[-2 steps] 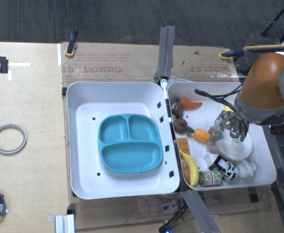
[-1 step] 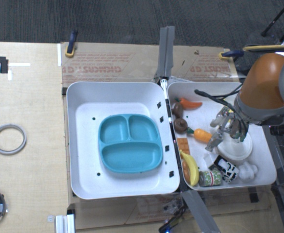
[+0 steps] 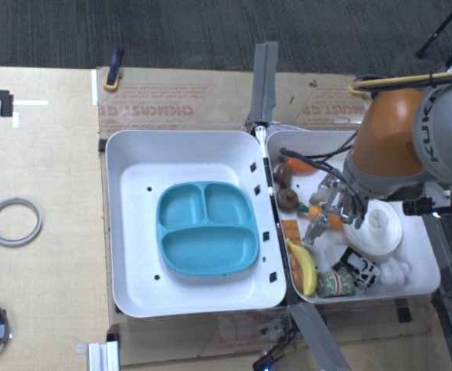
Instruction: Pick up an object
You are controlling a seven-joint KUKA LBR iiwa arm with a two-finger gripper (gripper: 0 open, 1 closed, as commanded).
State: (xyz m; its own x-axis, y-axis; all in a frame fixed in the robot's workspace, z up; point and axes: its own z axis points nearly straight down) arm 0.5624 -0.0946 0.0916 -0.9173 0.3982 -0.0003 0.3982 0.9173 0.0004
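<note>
1. here, we see the arm (image 3: 399, 141) reaching in from 3 o'clock over the right bin (image 3: 426, 280), with the gripper (image 3: 322, 221) low among the clutter at that bin's 9 o'clock side.
2. we cannot tell whether the jaws are apart or together; they are too small and tangled with cables to read, and nothing shows plainly held.
3. candidate things lie close by: a small orange piece (image 3: 324, 221) right at the gripper, a brown doughnut-like thing (image 3: 287, 199) toward 10 o'clock, a banana (image 3: 303, 267) toward 7 o'clock, and a white lidded cup (image 3: 376, 226) at 3 o'clock.
4. the left bin (image 3: 125, 230) carries a blue divided plate (image 3: 208, 228), well apart from the gripper.
5. to do this step well, we judge it best to centre on one thing only, likely the orange piece, descend straight, close squarely, and lift slowly so neighbours are not dragged along.
</note>
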